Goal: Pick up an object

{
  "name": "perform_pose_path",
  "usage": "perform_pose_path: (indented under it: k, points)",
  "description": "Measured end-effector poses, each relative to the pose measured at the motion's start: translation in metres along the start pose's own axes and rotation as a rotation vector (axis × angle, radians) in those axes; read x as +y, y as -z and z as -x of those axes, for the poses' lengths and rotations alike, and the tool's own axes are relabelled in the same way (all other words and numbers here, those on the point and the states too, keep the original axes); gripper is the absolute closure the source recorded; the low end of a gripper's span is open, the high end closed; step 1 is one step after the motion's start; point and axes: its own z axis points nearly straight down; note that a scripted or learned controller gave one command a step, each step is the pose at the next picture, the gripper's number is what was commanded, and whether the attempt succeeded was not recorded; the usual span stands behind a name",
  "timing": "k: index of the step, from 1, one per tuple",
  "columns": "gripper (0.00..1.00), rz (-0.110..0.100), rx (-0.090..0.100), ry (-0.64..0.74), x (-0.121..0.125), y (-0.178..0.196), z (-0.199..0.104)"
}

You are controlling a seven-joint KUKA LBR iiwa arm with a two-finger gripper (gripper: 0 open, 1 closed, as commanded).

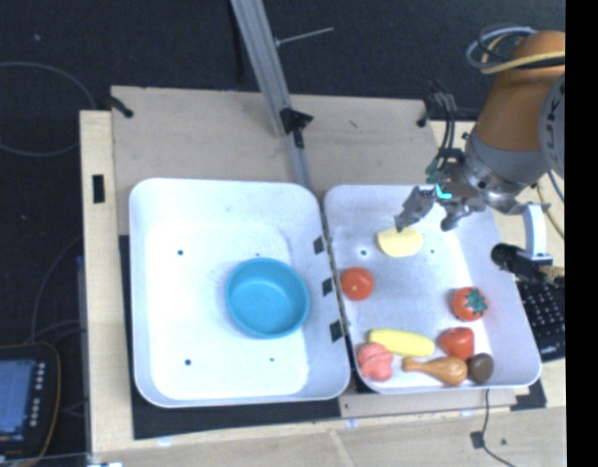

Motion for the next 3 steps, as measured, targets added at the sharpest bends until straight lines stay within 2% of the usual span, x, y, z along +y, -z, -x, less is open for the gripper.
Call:
perform_pose_path:
  k: [1, 2, 3]
  points:
    - [0.00, 0.005, -0.001, 0.000, 0.001, 0.003, 0.000]
    - [0.00, 0.000, -0.003, -0.003, -0.005, -0.053, -0.007]
    - [0.00, 0.000, -0.003, -0.005, 0.001, -0.107, 0.003]
